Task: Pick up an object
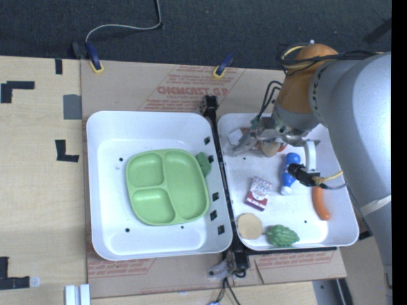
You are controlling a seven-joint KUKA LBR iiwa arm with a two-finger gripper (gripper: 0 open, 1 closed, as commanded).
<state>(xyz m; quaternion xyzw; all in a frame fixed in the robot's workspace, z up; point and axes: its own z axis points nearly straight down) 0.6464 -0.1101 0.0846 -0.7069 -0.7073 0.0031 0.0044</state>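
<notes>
Grey arm w/ orange band point(356, 113) enters from 3 o'clock. L white plastic bin point(105, 170) holds green 3-section plate point(166, 187). R white bin point(337, 230): metal hand point(249, 138) low at its 11 o'clock corner, can't tell its state. Orange carrot-shaped toy point(321, 203) at 3; red-white packet point(258, 192) centre; blue-white bottle point(289, 172) just beside it at 2; green leafy toy point(282, 235) at 6; tan round disc point(249, 225) at 7.

Wood bench point(38, 189) w/ cardboard sheet point(184, 88) on it, black tape marks point(19, 91) left of the sheet, two white bins on the sheet: left bin point(105, 189), right bin point(337, 227).
</notes>
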